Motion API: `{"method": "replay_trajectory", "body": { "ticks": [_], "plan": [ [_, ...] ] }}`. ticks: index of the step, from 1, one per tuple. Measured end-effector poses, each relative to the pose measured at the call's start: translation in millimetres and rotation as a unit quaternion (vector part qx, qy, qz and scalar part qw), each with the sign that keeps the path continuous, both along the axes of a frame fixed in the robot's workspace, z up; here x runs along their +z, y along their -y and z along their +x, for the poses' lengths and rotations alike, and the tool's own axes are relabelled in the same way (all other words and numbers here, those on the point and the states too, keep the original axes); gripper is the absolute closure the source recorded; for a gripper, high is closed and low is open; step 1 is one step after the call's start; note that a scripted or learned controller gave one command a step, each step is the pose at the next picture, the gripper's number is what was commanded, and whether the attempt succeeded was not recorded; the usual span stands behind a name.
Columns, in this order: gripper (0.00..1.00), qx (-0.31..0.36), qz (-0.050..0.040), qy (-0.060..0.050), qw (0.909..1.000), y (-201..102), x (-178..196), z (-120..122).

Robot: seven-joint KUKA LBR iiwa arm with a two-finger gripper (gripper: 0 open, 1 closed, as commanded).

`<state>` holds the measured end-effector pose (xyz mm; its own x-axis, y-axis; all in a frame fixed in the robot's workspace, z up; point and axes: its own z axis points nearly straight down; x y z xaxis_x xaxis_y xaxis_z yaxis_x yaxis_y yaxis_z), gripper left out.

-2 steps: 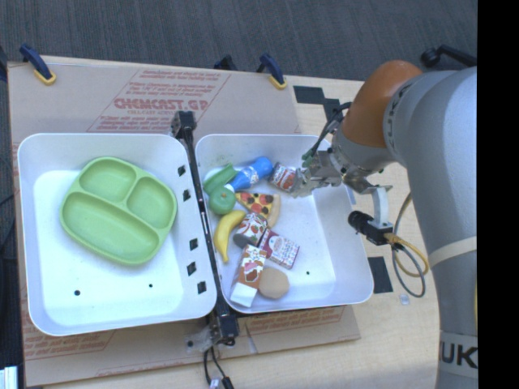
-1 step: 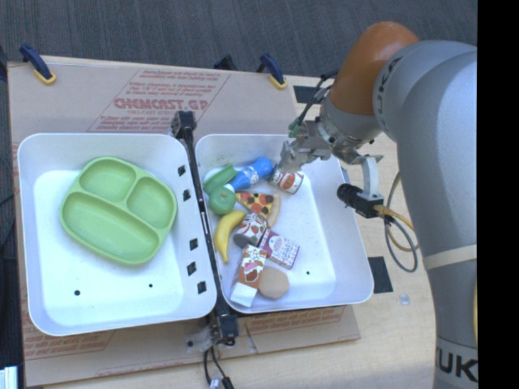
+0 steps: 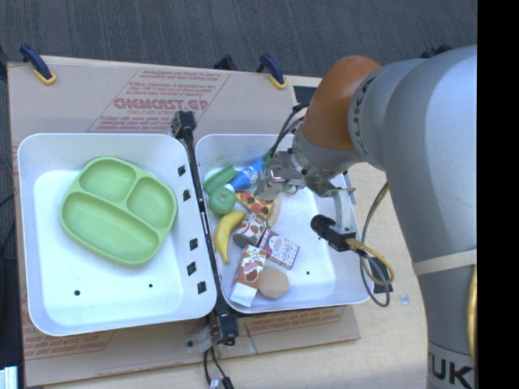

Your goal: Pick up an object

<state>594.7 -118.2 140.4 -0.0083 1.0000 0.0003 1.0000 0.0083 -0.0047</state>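
I am reaching my gripper down into the right bin, and I cannot tell how it is set. Nearest me, a small carton is lying beside a banana; the banana looks light, firm and curved, best taken across its middle. Farther off, the green plate is sitting in the left bin.

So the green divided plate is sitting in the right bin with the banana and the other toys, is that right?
Not quite. The camera view shows the green divided plate alone in the left bin; the banana and the other toys lie in the right bin.
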Motion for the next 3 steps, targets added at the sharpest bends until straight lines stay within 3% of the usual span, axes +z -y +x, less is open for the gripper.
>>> {"method": "replay_trajectory", "body": {
  "ticks": [1, 2, 3],
  "plan": [
    [1.0, -0.001, 0.0, 0.002, 1.0, -6, 66, 7],
    [1.0, -0.001, 0.0, 0.001, 1.0, -34, 51, 5],
    [1.0, 0.001, 0.0001, 0.0, 1.0, -34, 62, 6]
  ]
}}
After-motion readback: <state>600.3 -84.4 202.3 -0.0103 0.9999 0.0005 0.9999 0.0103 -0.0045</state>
